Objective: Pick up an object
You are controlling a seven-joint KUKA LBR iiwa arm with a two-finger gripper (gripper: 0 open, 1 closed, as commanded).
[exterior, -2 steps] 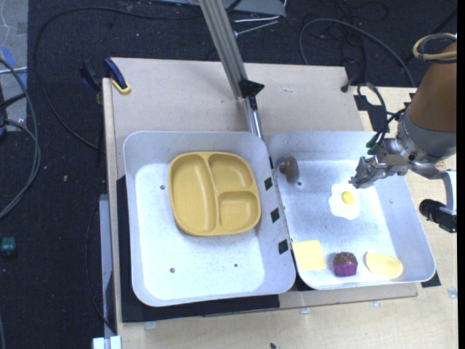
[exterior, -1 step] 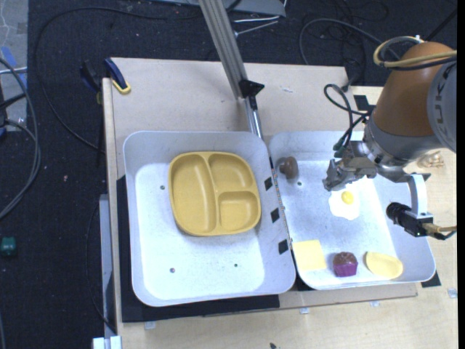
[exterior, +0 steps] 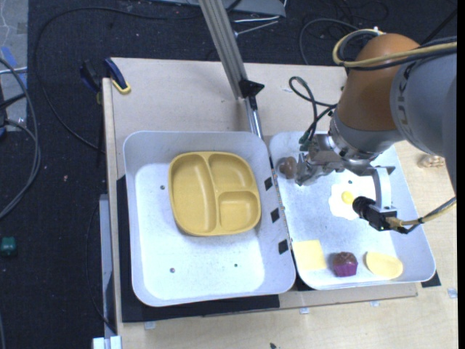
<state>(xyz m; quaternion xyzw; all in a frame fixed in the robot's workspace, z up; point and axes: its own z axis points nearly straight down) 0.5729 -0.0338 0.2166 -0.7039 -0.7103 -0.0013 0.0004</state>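
Counting two white bins side by side on the bench: left bin (exterior: 145, 267) holding one yellow divided tray (exterior: 215, 193) with three compartments, tilted slightly; right bin (exterior: 418, 257) holding five loose things. One pale yellow square slice (exterior: 309, 254), one purple lump (exterior: 344, 263) and one yellow oval piece (exterior: 383, 265) lined up along the near edge, the lump between the other two, none clearly touching. One fried-egg toy (exterior: 341, 201), white with a yellow centre, further back. One small brown object (exterior: 287, 167) close to the far left corner of that bin.

Hanging over the right bin's far half, one grey arm with an orange band (exterior: 378, 78), blocking the bin's far right corner. Gripper (exterior: 309, 171) down just beside the brown object; nothing seen between its fingers, and spread of the fingers too dark and cluttered to tell. Black cable fitting (exterior: 370, 211) overlapping the egg's right edge.

Crossing the upper bench at a slant, one metal pole (exterior: 225, 42). Cables on the dark floor around.
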